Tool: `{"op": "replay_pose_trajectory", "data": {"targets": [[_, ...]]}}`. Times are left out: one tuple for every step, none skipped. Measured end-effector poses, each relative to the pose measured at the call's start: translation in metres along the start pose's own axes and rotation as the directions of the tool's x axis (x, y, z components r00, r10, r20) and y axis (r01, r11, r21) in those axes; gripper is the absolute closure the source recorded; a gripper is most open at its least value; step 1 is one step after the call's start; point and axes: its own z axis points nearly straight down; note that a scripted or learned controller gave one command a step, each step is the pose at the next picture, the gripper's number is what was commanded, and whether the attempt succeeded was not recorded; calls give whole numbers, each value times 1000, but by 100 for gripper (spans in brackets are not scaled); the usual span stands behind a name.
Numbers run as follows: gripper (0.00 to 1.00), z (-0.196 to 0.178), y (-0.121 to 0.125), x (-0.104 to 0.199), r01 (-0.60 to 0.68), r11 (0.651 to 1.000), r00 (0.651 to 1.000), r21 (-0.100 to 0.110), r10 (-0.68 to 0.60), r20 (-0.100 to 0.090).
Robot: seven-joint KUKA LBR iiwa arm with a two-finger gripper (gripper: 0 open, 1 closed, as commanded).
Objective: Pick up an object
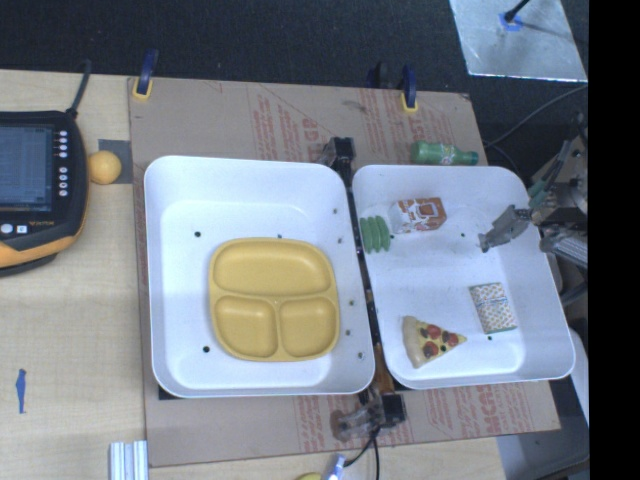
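Observation:
The right bin (pixel 540 368) holds a green ridged piece (pixel 375 233) by its left wall and a small white and brown packet (pixel 420 214) beside it. A patterned grey block (pixel 492 306) and a toy pizza slice (pixel 430 340) lie nearer the front. My gripper (pixel 498 231) reaches in over the bin's right side, low above the bare floor. It is right of the packet and behind the block, and touches neither. Nothing shows in its grasp.
The left bin (pixel 170 198) holds a yellow divided plate (pixel 273 298). A green bottle (pixel 444 153) lies on the cardboard behind the right bin. A teach pendant (pixel 35 188) and a yellow ball (pixel 104 166) sit on the bench at the left.

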Motion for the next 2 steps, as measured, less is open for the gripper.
{"op": "replay_pose_trajectory", "data": {"targets": [[0, 77, 22, -44, 1, 1000, 1000, 2, -1, 1], [0, 164, 96, -40, 1, 1000, 1000, 2, -1, 1]]}}
